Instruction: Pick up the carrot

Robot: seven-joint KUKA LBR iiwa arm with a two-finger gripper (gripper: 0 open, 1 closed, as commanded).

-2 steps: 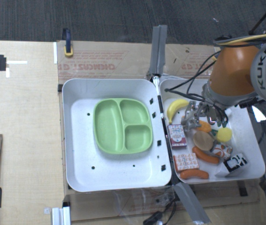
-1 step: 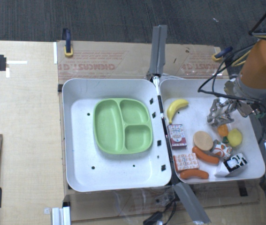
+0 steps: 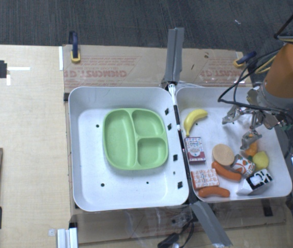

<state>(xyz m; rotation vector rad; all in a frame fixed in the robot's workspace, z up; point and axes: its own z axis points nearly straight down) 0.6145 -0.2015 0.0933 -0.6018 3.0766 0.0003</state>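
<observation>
The carrot point(image 3: 227, 172) is orange and tapered. It lies flat in the right bin, slanting down toward the bin's front-right.

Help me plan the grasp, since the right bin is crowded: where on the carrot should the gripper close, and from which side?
Grip the carrot near its exposed middle, coming down from above, fingers closing across its narrow width. It lies flat and slanted, with the tan round piece touching its upper end and a carton beside it, so a sideways approach looks blocked.
</observation>
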